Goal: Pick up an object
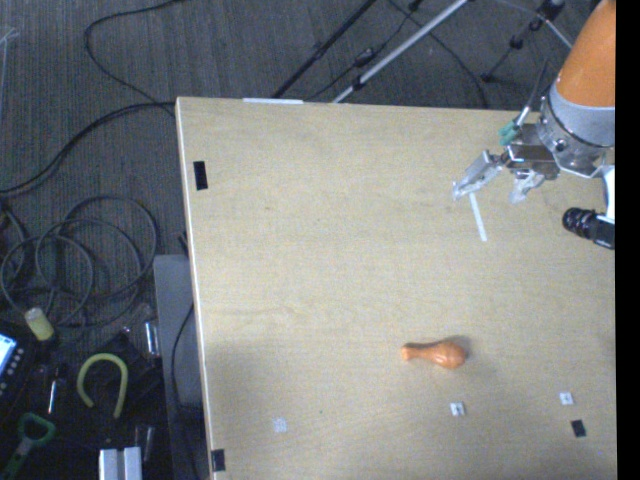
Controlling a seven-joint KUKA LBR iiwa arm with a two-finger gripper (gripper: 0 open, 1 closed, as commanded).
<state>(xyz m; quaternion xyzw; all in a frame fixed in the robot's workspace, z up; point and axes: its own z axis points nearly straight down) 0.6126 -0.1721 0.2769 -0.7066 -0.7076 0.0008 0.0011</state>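
An orange pear-shaped object (436, 353) lies on its side on the tan bench top (330, 268), in the lower middle right, narrow end pointing left. My gripper (495, 187) hovers at the upper right, well above and to the right of the object, open with nothing between its fingers. A thin white stick (479, 218) lies slanted just below the left fingertip (467, 185); I cannot tell whether it touches the finger.
Small white and black markers (457, 408) dot the bench's lower right corner. Black tabs (200, 175) sit along the bench's left edge. Cables (80, 258) and tools cover the floor to the left, and stand legs (420, 28) cross behind the bench.
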